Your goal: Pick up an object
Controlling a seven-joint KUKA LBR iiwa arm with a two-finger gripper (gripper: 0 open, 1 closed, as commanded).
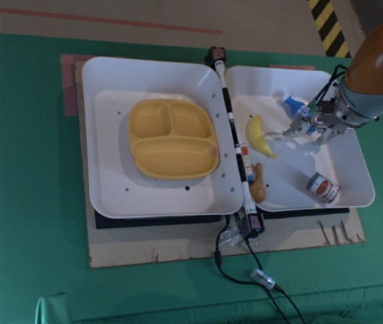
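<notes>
My gripper (307, 133) hangs over the middle of the right bin (353, 160), its fingers spread open with nothing between them. A yellow banana (259, 136) lies just left of it, near the divider. A blue and white bottle (291, 104) lies just beyond the gripper, partly covered by it. A small can (323, 187) with a red label lies on its side in the bin's near right corner. A brown pear-shaped object (257, 185) rests against the divider at the near left of this bin.
The left bin (103, 181) holds a yellow divided plate (172, 139). A rail with black fittings (235, 147) runs between the bins. Cables (259, 275) trail across the green bench in front. The arm (380, 59) enters from the upper right.
</notes>
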